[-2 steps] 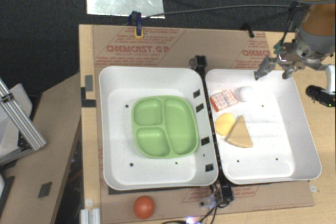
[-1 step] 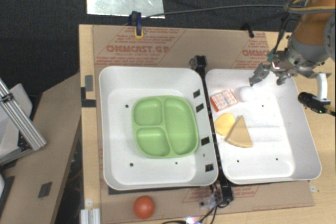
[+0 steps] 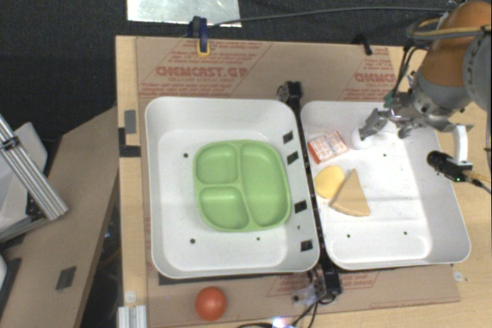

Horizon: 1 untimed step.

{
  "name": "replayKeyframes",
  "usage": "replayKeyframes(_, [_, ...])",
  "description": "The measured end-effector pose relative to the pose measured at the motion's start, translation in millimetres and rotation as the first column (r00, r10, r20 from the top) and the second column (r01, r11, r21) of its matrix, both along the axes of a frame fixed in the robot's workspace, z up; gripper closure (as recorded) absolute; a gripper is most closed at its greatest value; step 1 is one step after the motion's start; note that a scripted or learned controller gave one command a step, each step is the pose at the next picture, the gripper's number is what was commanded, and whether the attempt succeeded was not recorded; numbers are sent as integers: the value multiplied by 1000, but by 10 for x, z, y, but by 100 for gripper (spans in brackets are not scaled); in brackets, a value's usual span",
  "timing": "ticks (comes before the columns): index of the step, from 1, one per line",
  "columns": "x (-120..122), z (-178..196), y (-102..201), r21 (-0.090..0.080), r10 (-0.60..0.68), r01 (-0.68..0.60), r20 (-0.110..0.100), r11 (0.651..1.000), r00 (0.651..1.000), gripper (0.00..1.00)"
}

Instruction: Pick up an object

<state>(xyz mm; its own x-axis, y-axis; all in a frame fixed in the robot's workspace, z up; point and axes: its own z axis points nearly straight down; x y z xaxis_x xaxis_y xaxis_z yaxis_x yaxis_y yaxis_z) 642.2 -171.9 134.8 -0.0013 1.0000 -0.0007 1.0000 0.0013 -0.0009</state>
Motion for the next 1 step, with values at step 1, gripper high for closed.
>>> replayKeyframes(1, [-2, -519, 7, 1, 1, -1, -1, 1000, 1000, 0])
